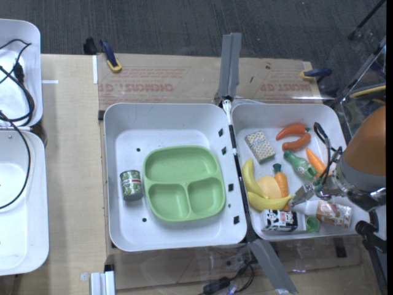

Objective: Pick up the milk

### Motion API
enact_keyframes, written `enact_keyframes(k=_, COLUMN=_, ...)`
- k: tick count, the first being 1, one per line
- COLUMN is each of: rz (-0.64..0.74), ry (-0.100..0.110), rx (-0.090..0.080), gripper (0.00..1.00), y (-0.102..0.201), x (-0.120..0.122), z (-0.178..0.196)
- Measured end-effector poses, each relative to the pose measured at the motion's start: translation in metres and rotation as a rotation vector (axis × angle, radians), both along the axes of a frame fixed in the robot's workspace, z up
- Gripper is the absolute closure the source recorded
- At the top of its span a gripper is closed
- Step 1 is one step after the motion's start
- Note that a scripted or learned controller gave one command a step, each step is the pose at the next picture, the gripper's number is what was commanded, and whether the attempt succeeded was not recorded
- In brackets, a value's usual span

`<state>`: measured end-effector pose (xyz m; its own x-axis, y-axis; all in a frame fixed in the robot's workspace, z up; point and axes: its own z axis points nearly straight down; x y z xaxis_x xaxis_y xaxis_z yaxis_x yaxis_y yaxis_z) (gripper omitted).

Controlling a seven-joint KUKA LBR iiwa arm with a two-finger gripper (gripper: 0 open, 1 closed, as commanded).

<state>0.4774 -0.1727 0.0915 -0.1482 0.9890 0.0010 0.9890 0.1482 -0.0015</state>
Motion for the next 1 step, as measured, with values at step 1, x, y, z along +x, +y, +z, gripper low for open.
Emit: enact_keyframes(k=1, rz=0.153, ry=-0.001, rx=0.003, gripper=0.0, y=-0.0437, x=0.0004, z=0.0037)
